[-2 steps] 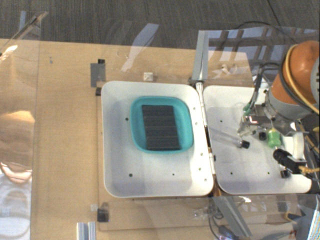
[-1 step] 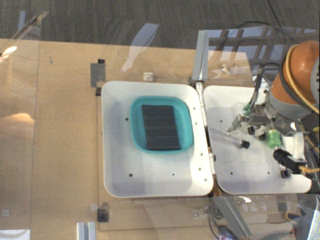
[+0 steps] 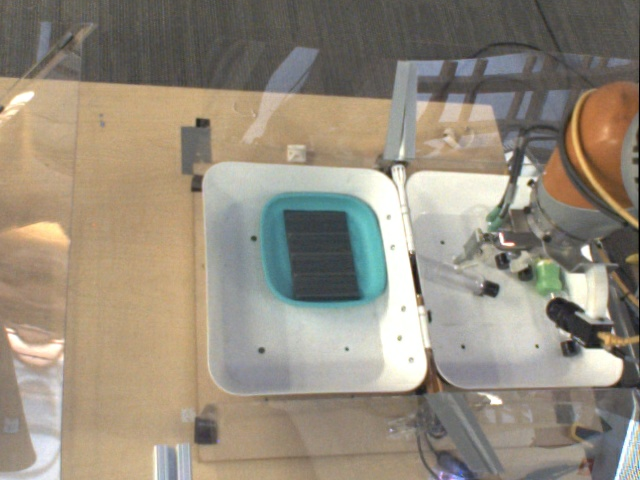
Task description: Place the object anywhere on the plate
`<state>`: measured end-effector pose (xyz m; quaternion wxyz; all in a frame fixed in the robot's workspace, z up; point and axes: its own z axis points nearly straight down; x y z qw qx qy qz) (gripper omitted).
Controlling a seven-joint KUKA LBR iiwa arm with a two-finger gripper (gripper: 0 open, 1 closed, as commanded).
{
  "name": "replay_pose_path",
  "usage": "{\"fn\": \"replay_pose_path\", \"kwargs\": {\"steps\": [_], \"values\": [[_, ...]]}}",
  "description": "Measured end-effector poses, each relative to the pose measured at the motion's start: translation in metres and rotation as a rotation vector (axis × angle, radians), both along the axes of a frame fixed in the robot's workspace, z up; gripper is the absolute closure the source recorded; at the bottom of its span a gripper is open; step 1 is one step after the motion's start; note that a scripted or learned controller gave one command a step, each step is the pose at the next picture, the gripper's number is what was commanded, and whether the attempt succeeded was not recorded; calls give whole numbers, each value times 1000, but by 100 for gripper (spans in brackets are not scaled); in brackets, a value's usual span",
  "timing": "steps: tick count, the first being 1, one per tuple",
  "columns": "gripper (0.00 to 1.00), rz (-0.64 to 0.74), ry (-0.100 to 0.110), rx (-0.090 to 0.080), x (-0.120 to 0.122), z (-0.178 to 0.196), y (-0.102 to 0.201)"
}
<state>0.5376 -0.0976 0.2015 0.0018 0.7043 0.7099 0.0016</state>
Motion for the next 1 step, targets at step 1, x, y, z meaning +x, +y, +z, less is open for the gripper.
{"fn": "replay_pose_path", "kwargs": {"steps": [1], "values": [[100,4,-5,0,2,11,1]]}}
